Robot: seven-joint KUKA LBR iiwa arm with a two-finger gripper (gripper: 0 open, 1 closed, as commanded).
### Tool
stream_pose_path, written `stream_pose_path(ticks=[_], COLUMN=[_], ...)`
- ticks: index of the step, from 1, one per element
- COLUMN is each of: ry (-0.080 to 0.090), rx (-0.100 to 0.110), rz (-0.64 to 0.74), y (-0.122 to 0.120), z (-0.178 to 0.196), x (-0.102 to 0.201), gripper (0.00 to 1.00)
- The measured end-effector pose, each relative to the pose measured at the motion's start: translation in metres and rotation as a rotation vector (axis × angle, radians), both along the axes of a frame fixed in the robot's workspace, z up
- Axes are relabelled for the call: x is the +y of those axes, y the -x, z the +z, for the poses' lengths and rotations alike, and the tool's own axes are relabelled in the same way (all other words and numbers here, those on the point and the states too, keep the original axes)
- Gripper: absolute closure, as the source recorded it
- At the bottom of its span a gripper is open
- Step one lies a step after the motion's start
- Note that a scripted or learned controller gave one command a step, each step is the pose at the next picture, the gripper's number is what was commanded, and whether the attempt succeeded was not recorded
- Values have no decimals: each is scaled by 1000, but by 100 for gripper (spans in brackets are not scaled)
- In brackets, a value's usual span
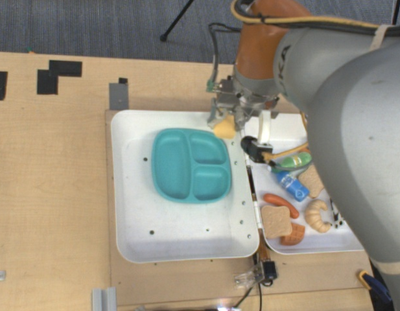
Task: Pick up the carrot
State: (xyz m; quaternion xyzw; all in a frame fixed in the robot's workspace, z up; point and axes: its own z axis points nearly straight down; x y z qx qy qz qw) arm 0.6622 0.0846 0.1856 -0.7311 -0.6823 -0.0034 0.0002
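Observation:
A slim orange carrot [285, 153] lies at the left end of the right bin [287, 127], against a green piece [298, 161]. My gripper [228, 118] hangs over the back right corner of the left bin [131, 193], to the left of the carrot and apart from it. A small pale yellow lump [224, 130] sits right under the gripper, beside the back right corner of the teal divided plate [190, 165]. Whether the gripper holds that lump is hidden by the wrist.
The right bin also holds a blue bottle [293, 186], a red sausage [281, 203], a bread slice [276, 221], a croissant [318, 214] and a tan cracker [314, 179]. The arm's grey body covers that bin's right side.

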Motion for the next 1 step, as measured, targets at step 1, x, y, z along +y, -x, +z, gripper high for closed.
stream_pose_path(ticks=[1], ry=[2], rx=[6], rz=[-34], y=[36], z=[-1], x=[54], gripper=[100])
